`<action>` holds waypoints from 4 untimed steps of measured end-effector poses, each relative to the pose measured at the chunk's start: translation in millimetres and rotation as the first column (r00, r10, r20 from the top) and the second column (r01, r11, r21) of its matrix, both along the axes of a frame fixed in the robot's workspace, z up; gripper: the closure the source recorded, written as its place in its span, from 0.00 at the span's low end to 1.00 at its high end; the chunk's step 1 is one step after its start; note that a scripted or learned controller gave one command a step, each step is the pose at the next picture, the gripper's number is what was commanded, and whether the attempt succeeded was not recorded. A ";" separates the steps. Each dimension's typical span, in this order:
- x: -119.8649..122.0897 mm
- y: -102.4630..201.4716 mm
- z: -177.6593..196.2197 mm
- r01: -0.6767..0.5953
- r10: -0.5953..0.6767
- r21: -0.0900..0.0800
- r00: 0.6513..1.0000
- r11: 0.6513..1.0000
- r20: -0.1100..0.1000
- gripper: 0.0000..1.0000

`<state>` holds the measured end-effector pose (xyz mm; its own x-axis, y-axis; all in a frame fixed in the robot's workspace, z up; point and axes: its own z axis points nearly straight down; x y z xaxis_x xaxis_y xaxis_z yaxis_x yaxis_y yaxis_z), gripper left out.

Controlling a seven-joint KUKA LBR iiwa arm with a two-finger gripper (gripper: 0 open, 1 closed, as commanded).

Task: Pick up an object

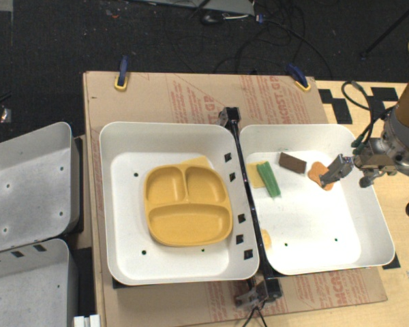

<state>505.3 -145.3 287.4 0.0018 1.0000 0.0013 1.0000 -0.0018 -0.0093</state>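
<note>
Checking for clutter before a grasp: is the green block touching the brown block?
Apart. The camera view shows bare white bin floor between the green block and the brown block.

You have two white bins: the left bin point(116, 182) carries a yellow divided tray point(188, 205); the right bin point(327, 237) carries a green block point(268, 179), a brown block point(292, 162) and an orange piece point(318, 175). The board point(170, 90) beneath is tan with red lettering.
</note>
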 end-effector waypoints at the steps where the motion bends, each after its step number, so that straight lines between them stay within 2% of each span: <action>1: 1.6 0.4 4.6 -0.003 0.003 -0.002 1.000 1.000 0.009 0.00; 2: -7.1 5.5 -52.5 0.000 0.000 0.000 1.000 1.000 0.004 0.00; 3: 0.3 -0.8 -107.5 0.000 0.000 0.000 1.000 1.000 0.005 0.00; 4: -3.6 6.8 -169.1 0.000 0.000 0.001 1.000 1.000 0.003 0.00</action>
<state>501.8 -138.5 118.2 0.0015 1.0000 0.0022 1.0000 -0.0015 -0.0067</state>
